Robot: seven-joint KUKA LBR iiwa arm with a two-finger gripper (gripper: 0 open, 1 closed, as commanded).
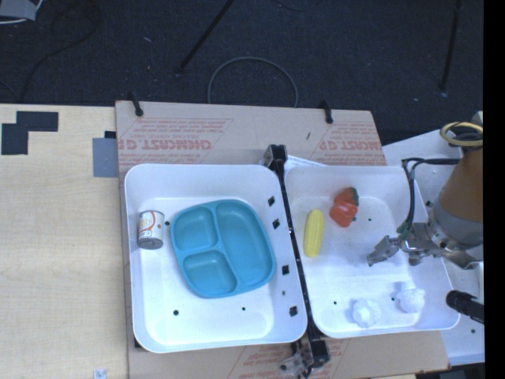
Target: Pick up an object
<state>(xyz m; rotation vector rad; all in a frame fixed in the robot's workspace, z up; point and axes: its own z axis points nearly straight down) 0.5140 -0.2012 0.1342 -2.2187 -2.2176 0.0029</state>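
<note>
In the right bin [371, 181] lie a yellow corn cob [313, 232], a red pepper with a green stem [344, 207] and two small white objects [363, 313] [408, 298] near the front wall. My gripper [382, 253] hangs over the right part of this bin, pointing left, about a hand's width right of the corn and above the white objects. Nothing shows between its fingers. The left bin [158, 298] holds a blue divided plate [222, 248] and a small can [150, 229] lying at its left wall.
A black clip strip [287, 243] runs between the two bins. Both bins rest on a cardboard sheet [237, 136] on a wooden bench. Cables [412, 188] hang by the arm at the right bin's far right corner.
</note>
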